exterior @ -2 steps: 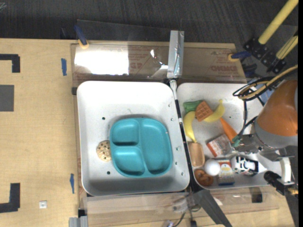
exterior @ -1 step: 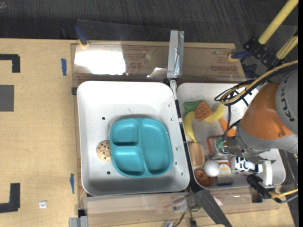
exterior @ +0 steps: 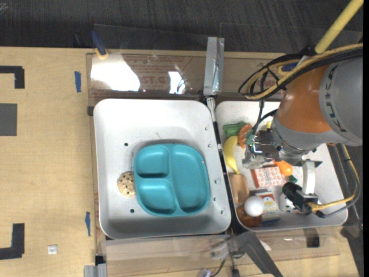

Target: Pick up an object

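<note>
Brown board is forming the bench surface, with dark floor lying beyond its far edge, and two white bins are sitting side by side on it. No single object is fixed by the task; the likeliest candidates are lying crowded along the left wall of the right bin point(exterior: 334, 172), where the gripper point(exterior: 262, 148) is hanging over them: a yellow banana-like piece point(exterior: 230, 153), a green item point(exterior: 233, 129) toward the far edge, a red-and-white packet point(exterior: 266, 176), and a white ball point(exterior: 253, 206) near the front edge. The arm's wrist is hiding the claw from above, so its opening cannot be judged, and nothing is showing in its hold. In the left bin point(exterior: 115, 120), a teal divided tray point(exterior: 171, 178) is occupying the middle, with a speckled cookie-like piece point(exterior: 125, 183) touching its left side.
</note>
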`<state>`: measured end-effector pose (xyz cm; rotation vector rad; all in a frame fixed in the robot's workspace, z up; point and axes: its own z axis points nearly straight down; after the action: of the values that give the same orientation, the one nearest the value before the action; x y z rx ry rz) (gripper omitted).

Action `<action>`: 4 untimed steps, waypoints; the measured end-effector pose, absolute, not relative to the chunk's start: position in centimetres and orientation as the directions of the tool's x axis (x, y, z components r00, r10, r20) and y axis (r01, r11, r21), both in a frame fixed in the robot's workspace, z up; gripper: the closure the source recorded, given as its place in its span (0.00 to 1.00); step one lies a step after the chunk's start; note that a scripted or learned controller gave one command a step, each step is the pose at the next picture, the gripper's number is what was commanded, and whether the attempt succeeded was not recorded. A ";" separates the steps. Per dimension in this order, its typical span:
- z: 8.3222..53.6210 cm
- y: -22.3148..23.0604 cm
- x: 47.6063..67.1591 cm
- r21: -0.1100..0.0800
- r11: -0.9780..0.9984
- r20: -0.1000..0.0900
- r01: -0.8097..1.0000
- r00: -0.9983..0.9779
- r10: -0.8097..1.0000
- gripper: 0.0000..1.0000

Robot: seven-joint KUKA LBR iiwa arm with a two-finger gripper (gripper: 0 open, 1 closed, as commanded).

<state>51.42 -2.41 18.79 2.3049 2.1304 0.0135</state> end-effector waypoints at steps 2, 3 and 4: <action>18.4 -7.6 47.9 -0.001 -0.268 -0.001 0.963 0.268 0.963 1.00; 21.8 -8.0 48.1 0.004 0.302 -0.003 0.953 -0.302 0.953 1.00; 26.5 -8.9 48.1 0.005 0.224 -0.002 0.975 -0.224 0.975 1.00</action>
<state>48.07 -8.88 26.54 1.9543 2.4538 0.0034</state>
